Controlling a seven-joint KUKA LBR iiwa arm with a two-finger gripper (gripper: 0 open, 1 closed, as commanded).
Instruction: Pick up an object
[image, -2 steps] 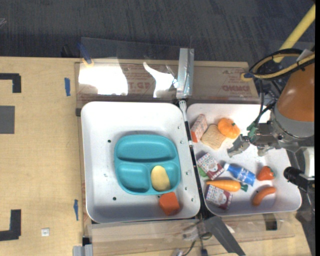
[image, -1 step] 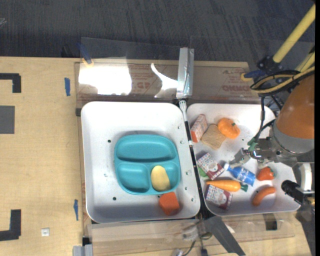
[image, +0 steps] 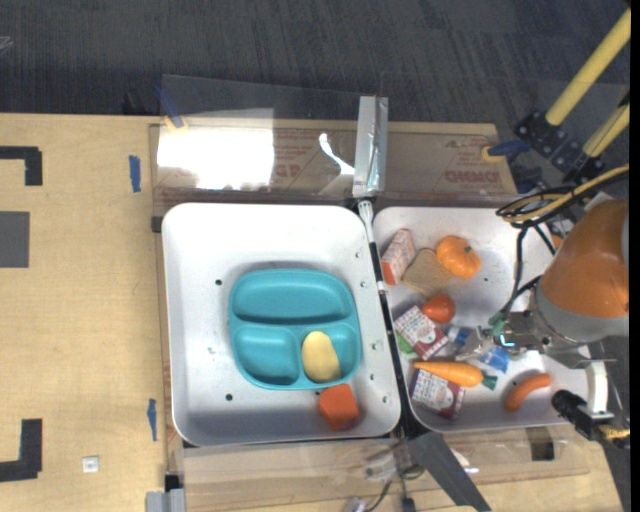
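Note:
The right bin (image: 497, 228) holds several small items: an orange fruit (image: 458, 257), a small carton (image: 398, 255), a red tomato (image: 438, 307), a printed packet (image: 420, 332), a carrot (image: 450, 374), and an orange oval piece (image: 526, 391). My gripper (image: 497, 345) is low in this bin, just right of the carrot and packet, over small blue and green bits (image: 494, 362). The wrist hides its tips. Nothing visibly hangs from it.
The left bin (image: 190, 300) carries a teal divided tray (image: 285, 300) with a yellow potato (image: 320, 357) in its front right compartment. An orange-red block (image: 339, 406) lies at that bin's front wall. Cables and yellow posts stand at the far right.

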